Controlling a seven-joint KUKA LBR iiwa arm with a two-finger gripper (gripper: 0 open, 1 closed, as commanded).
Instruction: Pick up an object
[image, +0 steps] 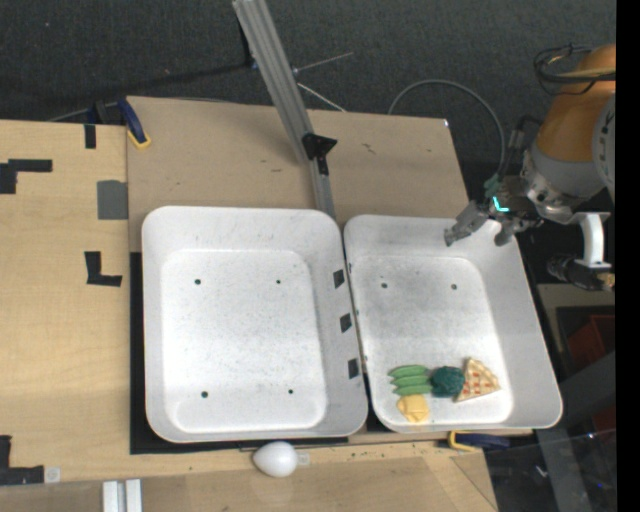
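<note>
Camera view: gripper over far right rim of right bin, fingers apart, nothing btwn them. Objs at near end of right bin: green pod, broccoli, pizza slice, yellow piece. White egg on bench, near side of left bin.

I see two bins side by side on the surface: the left bin at frame centre-left, the right bin touching it at centre-right. In the right bin's lower right corner, a pea pod, a broccoli piece, a pizza slice and a corn piece cluster together. The hand sits over that bin's upper right rim. An egg lies below the left bin.
</note>
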